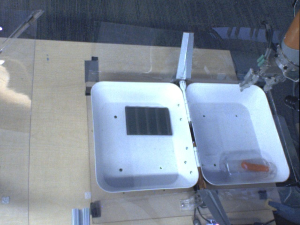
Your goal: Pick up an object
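Observation:
A clear plastic object with an orange piece inside (253,166) lies in the near right corner of the right bin (220,121). A dark ridged rectangular pad (148,121) lies flat in the middle of the left bin (108,144). My gripper (257,80) hangs over the far right corner of the right bin, well away from both objects. Its fingers are spread open with nothing between them.
A grey metal post (185,55) rises from the gap between the bins at the back. Black clamps (92,69) sit at the left bin's corners. The wooden bench (47,139) extends to the left, and cables (211,210) lie at the front.

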Controlling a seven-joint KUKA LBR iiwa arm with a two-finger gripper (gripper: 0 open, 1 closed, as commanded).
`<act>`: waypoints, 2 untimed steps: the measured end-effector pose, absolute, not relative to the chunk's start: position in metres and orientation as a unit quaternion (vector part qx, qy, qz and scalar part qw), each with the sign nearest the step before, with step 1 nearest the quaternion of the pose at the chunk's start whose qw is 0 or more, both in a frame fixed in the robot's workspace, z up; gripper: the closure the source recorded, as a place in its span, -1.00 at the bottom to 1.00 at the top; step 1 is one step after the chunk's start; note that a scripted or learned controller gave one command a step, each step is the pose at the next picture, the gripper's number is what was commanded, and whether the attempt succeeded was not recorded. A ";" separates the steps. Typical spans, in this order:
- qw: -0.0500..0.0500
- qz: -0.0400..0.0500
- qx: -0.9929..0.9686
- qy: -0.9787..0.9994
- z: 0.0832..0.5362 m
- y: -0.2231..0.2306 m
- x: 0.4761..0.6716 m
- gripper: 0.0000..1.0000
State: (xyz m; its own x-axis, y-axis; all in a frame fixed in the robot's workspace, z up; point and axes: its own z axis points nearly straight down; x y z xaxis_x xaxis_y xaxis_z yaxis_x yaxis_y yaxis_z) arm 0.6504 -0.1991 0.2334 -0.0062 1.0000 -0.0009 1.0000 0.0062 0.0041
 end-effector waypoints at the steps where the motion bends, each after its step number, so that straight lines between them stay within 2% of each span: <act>1: 0.002 0.001 0.806 0.592 0.232 -0.205 0.574 -1.00; 2: 0.001 0.001 0.811 0.585 0.204 -0.190 0.502 -1.00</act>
State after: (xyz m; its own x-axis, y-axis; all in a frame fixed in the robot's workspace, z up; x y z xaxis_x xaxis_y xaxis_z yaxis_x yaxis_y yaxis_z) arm 0.5018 -0.1900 0.2044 0.3160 0.9488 0.0004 0.9488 -0.3160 0.0034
